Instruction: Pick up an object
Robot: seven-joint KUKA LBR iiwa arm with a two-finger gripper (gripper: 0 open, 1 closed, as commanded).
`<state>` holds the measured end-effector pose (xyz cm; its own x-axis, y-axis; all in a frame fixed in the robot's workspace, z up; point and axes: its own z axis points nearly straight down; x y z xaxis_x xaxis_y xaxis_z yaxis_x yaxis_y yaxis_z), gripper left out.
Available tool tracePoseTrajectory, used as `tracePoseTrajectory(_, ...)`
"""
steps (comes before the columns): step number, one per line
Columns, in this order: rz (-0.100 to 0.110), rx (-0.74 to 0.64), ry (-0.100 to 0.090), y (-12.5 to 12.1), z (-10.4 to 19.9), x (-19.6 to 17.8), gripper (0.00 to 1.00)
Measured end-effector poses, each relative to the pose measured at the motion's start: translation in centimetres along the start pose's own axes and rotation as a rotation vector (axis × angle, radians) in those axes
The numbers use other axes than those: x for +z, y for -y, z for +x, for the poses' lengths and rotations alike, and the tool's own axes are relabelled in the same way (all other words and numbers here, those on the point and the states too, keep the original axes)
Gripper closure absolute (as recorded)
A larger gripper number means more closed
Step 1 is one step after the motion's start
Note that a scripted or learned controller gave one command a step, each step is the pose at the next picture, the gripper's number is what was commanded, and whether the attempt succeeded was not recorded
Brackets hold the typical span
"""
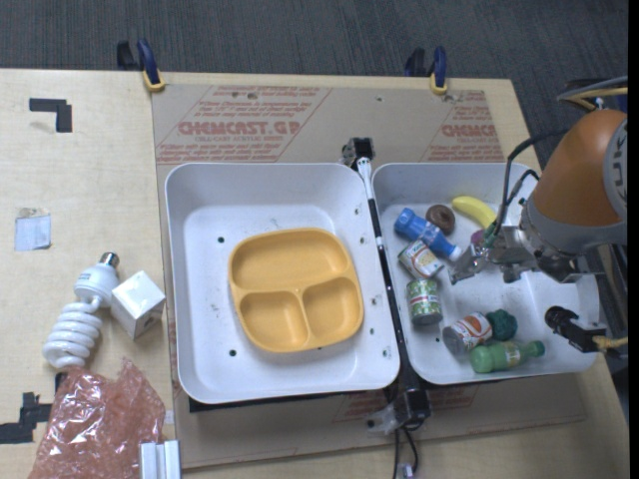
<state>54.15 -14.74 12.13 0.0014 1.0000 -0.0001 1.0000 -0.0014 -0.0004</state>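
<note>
Camera view is showing the gripper (467, 264), its opening impossible to judge, hovering just right of the blue bottle (423, 231) lying slantwise in the right bin (519, 369).

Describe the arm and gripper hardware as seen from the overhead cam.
The arm has a rounded orange band above a grey wrist section. A thin black cable loops down its left side. The gripper is grey metal with slim fingers, and a grey bracket sits behind it.
</note>
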Motion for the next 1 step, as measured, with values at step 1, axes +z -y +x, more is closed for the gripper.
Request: tracePoseTrajectory(1,0.0,0.001,-0.001,4.22,2.3,2.88,0.0)
